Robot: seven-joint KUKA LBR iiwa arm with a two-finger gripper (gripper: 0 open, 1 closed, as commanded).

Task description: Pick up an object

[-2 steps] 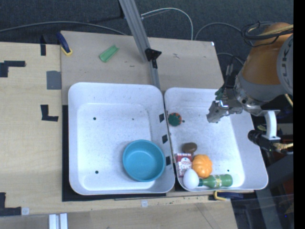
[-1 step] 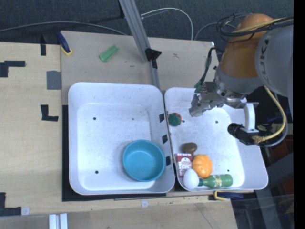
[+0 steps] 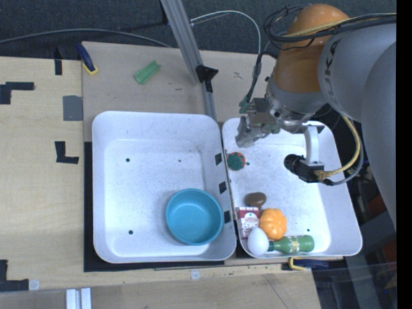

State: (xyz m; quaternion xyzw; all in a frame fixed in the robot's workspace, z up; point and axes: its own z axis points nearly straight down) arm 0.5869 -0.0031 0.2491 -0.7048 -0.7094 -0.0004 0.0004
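Observation:
My gripper (image 3: 245, 136) hangs over the far left corner of the right bin (image 3: 341, 227), on the grey arm with the orange band. Just below it, a small teal and red object (image 3: 236, 161) lies on the bin floor by the left wall, apart from the gripper. Toward the near edge of the same bin sit a brown lump (image 3: 255, 199), an orange fruit (image 3: 273, 223), a small red box (image 3: 248, 221), a white egg (image 3: 257, 242) and a green bottle (image 3: 293, 243) on its side.
A blue bowl (image 3: 193, 215) sits in the near right part of the left bin (image 3: 109, 172). A slanted metal pole (image 3: 185, 37) stands behind the bins. A green block (image 3: 147, 72) lies on the bench beyond the left bin. Cables and a black fitting (image 3: 302, 167) hang off the wrist.

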